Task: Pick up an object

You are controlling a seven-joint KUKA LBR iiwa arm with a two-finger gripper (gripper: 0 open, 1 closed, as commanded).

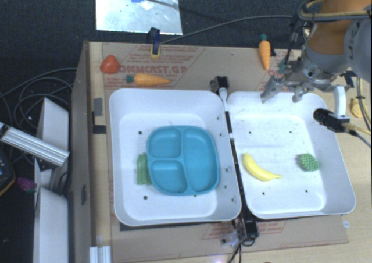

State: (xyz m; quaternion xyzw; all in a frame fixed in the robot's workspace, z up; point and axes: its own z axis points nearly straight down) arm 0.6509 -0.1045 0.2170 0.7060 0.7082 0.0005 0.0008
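Counter (174,64): a brown board on a dark floor, carrying two shallow white bins side by side; loose cables trail off its left edge.
Back edge of the counter: a red tomato (109,64) at the left corner, an orange carrot (148,80) lying just beside it, and a second carrot (265,53) further right, near the arm.
Left bin (125,116): a blue divided plate (182,159) sits in the middle, with a green piece (142,169) touching its left rim.
Right bin (331,157): a yellow banana (260,168) lies near the left wall, toward the front; a green knobbly lump (308,162) sits toward the right wall, well apart from the banana.
Pincer (285,93): hangs over the back edge of the right bin, fingers spread, nothing between them.
Progress: by my judgement the pick has not begun; nothing is lifted and every object lies flat in its place.
Left to do: choose a target, likely the banana or the green lump as the nearest, then descend, close and lift.
In the way: little; the floor of the right bin around both objects is open, though the banana lies close to the wall between the bins, which may crowd one finger.
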